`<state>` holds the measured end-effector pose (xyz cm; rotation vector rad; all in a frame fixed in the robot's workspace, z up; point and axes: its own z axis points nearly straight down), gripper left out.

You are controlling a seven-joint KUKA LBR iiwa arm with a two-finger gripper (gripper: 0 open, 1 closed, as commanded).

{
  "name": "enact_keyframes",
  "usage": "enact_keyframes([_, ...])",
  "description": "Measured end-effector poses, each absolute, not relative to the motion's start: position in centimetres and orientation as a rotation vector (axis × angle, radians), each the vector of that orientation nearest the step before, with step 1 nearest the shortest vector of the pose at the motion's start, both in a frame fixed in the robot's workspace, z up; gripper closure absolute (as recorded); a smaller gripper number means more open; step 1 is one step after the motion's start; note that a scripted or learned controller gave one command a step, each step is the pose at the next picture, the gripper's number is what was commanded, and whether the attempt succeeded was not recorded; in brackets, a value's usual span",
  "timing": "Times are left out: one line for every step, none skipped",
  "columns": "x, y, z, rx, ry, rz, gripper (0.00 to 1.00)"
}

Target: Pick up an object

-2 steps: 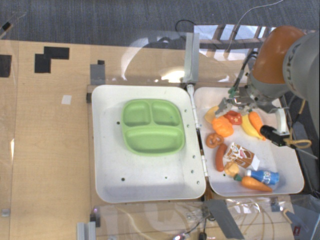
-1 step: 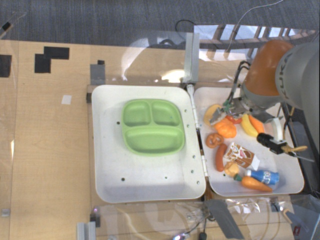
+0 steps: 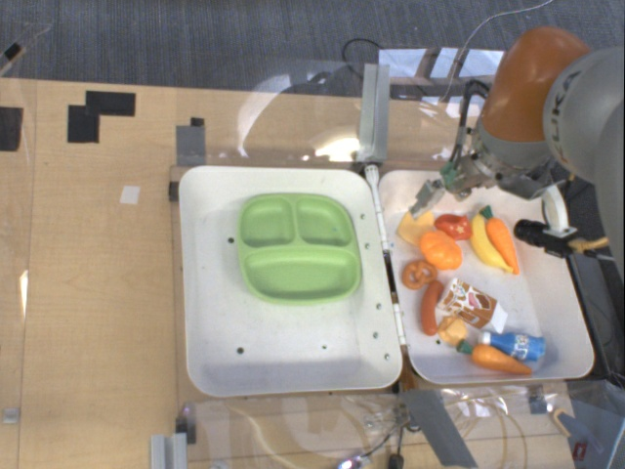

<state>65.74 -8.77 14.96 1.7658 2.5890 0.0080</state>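
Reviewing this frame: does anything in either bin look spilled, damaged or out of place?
Nothing stands out. The green divided plate sits flat in the left bin. The toy foods, among them a carrot, banana and blue bottle, lie loosely jumbled inside the right bin. The gripper is over that bin's upper left.

Left bin [image 3: 210,360]: wide bare floor on all sides of the green divided plate [image 3: 297,247] at its centre; access unobstructed. Right bin [image 3: 566,301]: crowded through the middle. Cheese wedge [image 3: 413,227], red pepper [image 3: 452,226], banana [image 3: 483,242], carrot [image 3: 500,243], orange pepper [image 3: 440,250], sausage [image 3: 431,307], carton [image 3: 470,304] and bottle [image 3: 513,344] lie close together, several touching. Bare floor remains along its right side. The gripper [image 3: 441,188] and arm [image 3: 547,96] occupy the bin's upper part.
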Motion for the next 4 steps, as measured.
enact_keyframes([67.1, -9.2, 9.4, 2.022, 2.398, 0.007, 0.0])
enact_keyframes([65.2, -4.6, 18.7, 2.384, 2.04, 0.009, 0.0])
enact_keyframes([64.3, -8.8, 10.8, 2.377, 2.026, 0.026, 0.0])
enact_keyframes([61.6, -8.5, 11.9, 2.292, 2.144, 0.007, 0.0])
